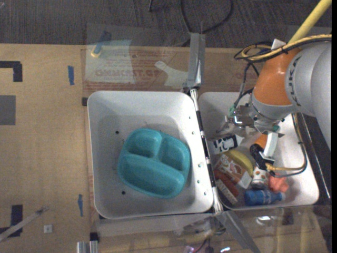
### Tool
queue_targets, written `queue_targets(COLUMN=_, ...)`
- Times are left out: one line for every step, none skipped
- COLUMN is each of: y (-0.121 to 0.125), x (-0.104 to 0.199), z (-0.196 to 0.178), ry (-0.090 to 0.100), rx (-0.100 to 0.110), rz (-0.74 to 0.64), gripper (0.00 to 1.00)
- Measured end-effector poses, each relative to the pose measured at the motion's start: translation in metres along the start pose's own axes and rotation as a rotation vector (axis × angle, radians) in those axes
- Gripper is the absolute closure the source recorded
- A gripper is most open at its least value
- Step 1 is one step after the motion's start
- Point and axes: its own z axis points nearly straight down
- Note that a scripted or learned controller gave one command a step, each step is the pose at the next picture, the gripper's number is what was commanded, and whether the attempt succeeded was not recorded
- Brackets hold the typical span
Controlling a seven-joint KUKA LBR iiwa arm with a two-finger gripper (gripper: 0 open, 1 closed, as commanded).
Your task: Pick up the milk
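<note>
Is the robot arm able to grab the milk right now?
Probably yes. The milk lies uncovered at the right bin's left side, just beside the gripper, with the banana below it, not on top.

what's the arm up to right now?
The arm is reaching into the right bin, its gripper low over a pile of small items: a banana, a blue bottle, a black-and-white carton that may be the milk. No grasp visible. The left bin holds a teal divided plate.

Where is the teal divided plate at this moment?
In the camera view, the teal divided plate lies in the left white bin, near its middle, across the divider from the right bin with its heap of small items.
</note>
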Motion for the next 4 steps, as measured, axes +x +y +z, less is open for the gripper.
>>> queue_targets(y=-0.019, x=-0.046, z=-0.088, ry=-0.002, rx=0.004, rz=-0.014, gripper=0.0)
queue_targets(y=-0.092, x=-0.044, z=-0.001, ry=0.001, rx=0.0, rz=-0.042, gripper=0.0)
queue_targets(y=-0.043, x=-0.023, z=0.0, ry=-0.003, rx=-0.001, rz=0.344, gripper=0.0)
queue_targets(y=-0.056, x=-0.003, z=-0.046, ry=-0.002, rx=0.007, rz=0.175, gripper=0.0)
